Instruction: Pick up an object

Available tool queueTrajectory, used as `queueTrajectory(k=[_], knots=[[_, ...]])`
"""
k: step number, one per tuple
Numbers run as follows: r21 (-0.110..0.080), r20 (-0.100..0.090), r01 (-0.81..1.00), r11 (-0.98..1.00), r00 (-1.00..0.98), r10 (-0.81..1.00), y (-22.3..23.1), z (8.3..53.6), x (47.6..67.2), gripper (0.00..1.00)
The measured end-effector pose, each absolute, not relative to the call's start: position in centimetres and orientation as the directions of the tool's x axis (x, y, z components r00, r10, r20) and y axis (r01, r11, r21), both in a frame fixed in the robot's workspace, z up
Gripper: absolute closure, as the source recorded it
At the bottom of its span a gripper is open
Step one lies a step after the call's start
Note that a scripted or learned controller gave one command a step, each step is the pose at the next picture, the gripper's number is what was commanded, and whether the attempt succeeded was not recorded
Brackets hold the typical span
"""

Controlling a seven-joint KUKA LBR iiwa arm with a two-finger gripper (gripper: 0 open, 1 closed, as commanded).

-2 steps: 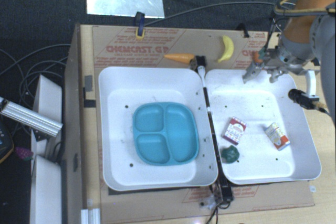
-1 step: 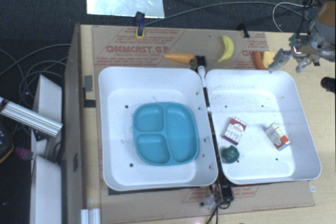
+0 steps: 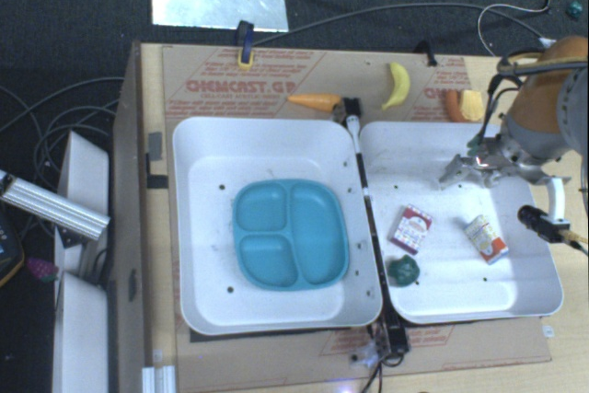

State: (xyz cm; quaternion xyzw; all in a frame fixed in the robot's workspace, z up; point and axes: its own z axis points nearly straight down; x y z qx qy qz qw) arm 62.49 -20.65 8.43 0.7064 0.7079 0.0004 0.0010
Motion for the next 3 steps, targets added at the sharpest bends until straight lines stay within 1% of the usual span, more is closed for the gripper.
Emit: queueTrajectory(k=[1,2,3], knots=[[0.003,-0.002,1.000,0.001,-0.001,1.000,-20.1,12.1,58.4,0.00],[0.003,-0.001,1.000,0.005,-0.005,1.000,-20.6,11.3,66.9,0.00],[0.006,-0.003,1.000,0.002,-0.002,1.000,-20.7,19.9,59.4,0.00]])
